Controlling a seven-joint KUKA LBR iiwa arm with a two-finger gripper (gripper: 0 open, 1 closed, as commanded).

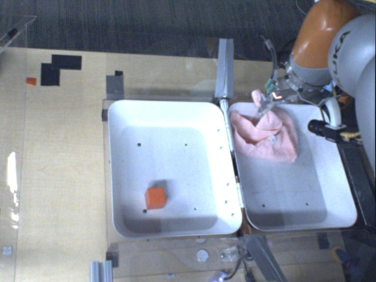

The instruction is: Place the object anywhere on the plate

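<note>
Arm: grey with an orange band, it reaches in from the right at the far side of the right bin (346,216).
End effector (267,101): it sits over the far left part of the right bin, right at the upper edge of the pink cloth (267,137). A peak of the cloth rises up to it and looks pinched there, but the fingers are too small and cluttered to read, so I cannot tell how far open it is or whether it truly has hold of the cloth.
Pink cloth: crumpled in the far left part of the right bin, close to the wall shared with the left bin (117,175), one corner pulled up toward the end effector while the rest lies bunched on the bin floor.
Orange block (155,198): small, on the floor of the left bin, in its near left part, well apart from the cloth and the arm.
Bins: two shallow white ones side by side on the counter (59,175), touching along the middle.
Counter: light wood, with black marks (57,68) and a small orange patch (31,81) at its far left.
</note>
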